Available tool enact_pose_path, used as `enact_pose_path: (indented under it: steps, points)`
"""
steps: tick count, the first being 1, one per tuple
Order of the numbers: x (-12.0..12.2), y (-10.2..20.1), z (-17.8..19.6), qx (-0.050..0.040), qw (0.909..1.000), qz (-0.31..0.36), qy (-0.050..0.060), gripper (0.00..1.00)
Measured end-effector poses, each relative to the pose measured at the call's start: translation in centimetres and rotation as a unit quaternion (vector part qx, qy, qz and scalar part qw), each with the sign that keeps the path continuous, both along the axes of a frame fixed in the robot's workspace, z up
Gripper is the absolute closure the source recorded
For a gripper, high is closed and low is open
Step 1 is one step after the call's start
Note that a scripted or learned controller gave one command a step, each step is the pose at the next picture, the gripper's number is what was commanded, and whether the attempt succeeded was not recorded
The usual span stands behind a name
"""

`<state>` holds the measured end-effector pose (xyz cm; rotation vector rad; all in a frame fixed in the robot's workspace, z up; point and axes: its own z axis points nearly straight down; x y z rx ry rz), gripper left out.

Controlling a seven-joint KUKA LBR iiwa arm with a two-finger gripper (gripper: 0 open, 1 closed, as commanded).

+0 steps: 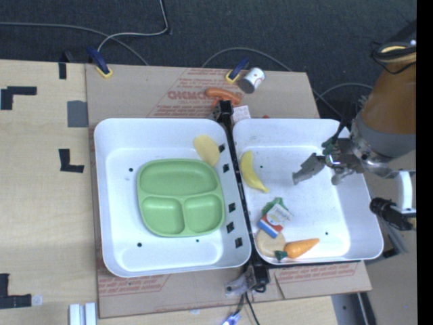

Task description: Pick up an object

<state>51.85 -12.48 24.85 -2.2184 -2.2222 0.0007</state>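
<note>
Reaching in from the right, the gripper (323, 168) hangs over the right bin (352, 212) with its 2 fingers spread wide: 1 grey finger (306, 169) angles left, the other points down near the wrist. Nothing sits between them, and they touch none of the objects. Well left of them, a banana (252, 172) lies by the divider. A small packet (276, 214), a blue-and-red piece (269, 229) and a carrot (301, 247) crowd the near-left corner; the packet's print is too small to read. In the left bin (111, 181), a green tray (180, 197) and a lemon (207, 149) sit.
</note>
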Motion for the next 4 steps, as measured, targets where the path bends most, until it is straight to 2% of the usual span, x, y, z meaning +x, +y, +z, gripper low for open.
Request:
enact_pose_path:
  steps: [1,2,3,4]
  points:
    - [3.0,2.0,-12.4,0.0003,1.0,0.0,0.002,0.0]
    - [1.7,2.8,-16.2,-0.0008,1.0,-0.001,-0.002,0.0]
    - [5.6,1.1,-16.2,-0.0007,1.0,0.0,-0.003,0.0]
    - [13.7,2.7,-16.3,-0.001,1.0,0.0,-0.002,0.0]
